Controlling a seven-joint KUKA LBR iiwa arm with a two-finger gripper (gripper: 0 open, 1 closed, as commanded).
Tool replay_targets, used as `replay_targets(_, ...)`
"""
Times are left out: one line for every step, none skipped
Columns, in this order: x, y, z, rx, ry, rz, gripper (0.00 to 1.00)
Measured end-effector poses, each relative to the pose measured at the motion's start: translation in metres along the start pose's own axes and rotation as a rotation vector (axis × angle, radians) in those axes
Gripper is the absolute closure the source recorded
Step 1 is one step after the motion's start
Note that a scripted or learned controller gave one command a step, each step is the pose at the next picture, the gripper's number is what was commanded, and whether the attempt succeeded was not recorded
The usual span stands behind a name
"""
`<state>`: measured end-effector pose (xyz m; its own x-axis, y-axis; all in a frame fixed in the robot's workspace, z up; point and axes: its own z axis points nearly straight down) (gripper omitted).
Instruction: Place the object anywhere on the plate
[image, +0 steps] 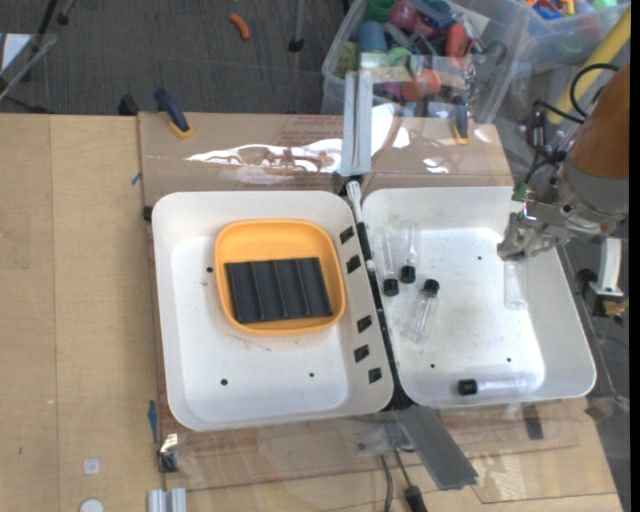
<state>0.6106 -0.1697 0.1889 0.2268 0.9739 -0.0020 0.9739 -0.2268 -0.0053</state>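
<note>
Here we see the gripper (515, 262) hanging over the right bin (560, 350), near that bin's far right side, below the grey wrist and the orange band of the arm (605, 150). We cannot tell how far its jaws stand open, as the metal parts blur into the white bin behind them. A clear vial (514, 285) stands roughly upright just under the gripper, close to or touching it, but we cannot tell whether it sits between the jaws or merely lies on the bin floor beneath. Other clear vials with black caps lie in the same bin: a pair (397, 262) near the bin's left wall, one (424, 308) tilted just beside them towards the middle, and one (492, 385) lying flat along the near edge with its cap to the left. All three groups are well apart from the gripper. The plate (232, 245), orange with a rounded square form, rests in the left bin (260, 390), towards its far half, and bears a dark ribbed insert (278, 290) across its middle. The plate is well apart from the gripper, with the divider between the bins lying between them.
</note>
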Motion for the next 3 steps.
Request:
replay_targets(0.000,0.000,0.000,0.000,0.000,0.000,0.00)
replay_targets(-0.030,0.043,-0.027,-0.003,0.001,-0.038,0.00)
replay_targets(-0.032,0.048,-0.027,-0.005,0.000,-0.210,0.00)
